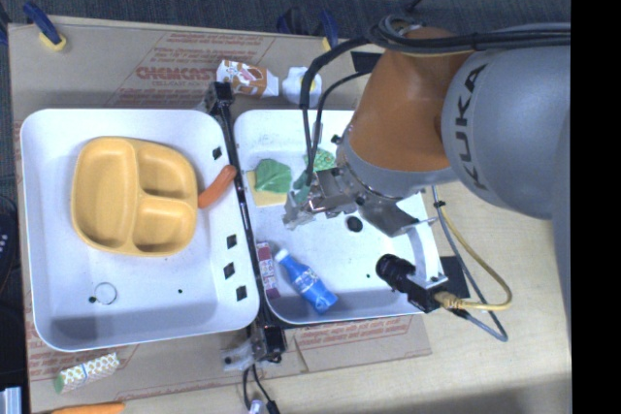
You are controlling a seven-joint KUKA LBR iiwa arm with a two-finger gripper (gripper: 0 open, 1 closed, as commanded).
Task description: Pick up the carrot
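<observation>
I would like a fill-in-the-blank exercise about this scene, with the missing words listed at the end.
1. The carrot lies in the ____ bin, beside the yellow tray.
2. The blue bottle lies in the ____ bin.
3. The tray has ____ compartments.
4. The gripper hovers over the right bin, near a ____ leafy item.

Missing words: left; right; three; green

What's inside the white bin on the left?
The left bin holds a yellow divided tray and the carrot leaning by its right wall. Whatever lies under the tray is covered.
</observation>
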